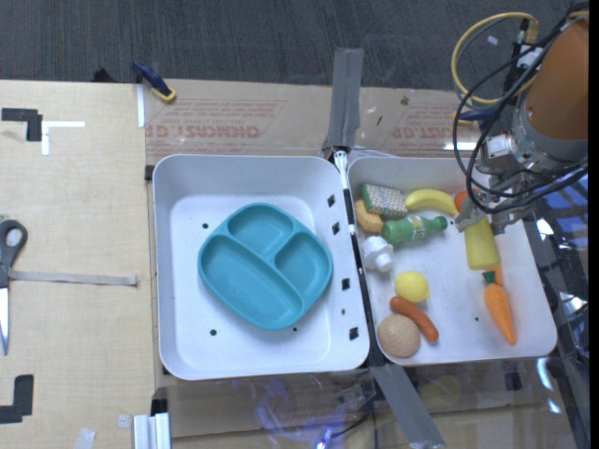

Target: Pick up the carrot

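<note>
– Above the right-hand shallow white plastic bin (543, 344) we see the grey arm with its orange band (562, 73), and its gripper (479, 215) hangs low over the bin's far right part.

– Can we say whether that gripper is open or closed?

– No, we cannot tell; cables and the wrist hide it. We see nothing held in it.

– And the largest thing away from it?

– Well to the gripper's left, the second shallow white bin (168, 279) holds a blue moulded plastic plate with three compartments (267, 265).

– Where is the tapered orange carrot (501, 312)?

– It lies on the near side of the gripper, close to the bin's right wall, with its point towards the near rim. Between the two lies a yellow blocky plastic piece (480, 246), just beside the gripper; we cannot tell if they touch.

– What lies to the gripper's left in the same bin?

– Nearest, a curved yellow banana (430, 199) and a green plastic bottle (412, 229) on its side. Further towards the near rim, apart from the gripper, sit a round tan ball (400, 336), a red sausage-shaped piece (417, 317) and a small yellow lemon (412, 286).
</note>
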Robot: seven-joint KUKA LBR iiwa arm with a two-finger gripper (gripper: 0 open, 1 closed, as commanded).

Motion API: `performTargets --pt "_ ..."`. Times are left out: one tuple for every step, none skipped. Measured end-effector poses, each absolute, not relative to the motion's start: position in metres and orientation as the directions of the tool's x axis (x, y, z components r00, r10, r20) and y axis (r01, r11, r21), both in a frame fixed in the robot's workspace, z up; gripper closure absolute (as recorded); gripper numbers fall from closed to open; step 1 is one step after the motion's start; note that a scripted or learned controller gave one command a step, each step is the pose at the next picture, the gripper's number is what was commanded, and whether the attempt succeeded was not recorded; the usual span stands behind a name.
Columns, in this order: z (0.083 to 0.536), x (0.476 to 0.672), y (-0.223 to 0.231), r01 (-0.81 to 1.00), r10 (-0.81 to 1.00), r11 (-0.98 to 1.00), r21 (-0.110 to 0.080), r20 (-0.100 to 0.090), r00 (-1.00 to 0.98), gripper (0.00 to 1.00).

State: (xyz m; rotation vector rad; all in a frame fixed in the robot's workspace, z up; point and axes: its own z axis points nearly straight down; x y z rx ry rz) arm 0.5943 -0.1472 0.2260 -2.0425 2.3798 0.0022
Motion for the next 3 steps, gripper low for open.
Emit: performTargets --pt "0.226 0.594 -0.147 -0.989 -0.989 0.151 -0.003 -0.005 -0.151 0.0" --pt "0.164 0.596 -0.198 -0.955 -0.955 0.296 -0.002 -0.004 -0.296 0.0" --pt "0.102 0.609 -0.215 -0.867 -0.867 0.499 -0.016 -0.003 -0.499 0.0"
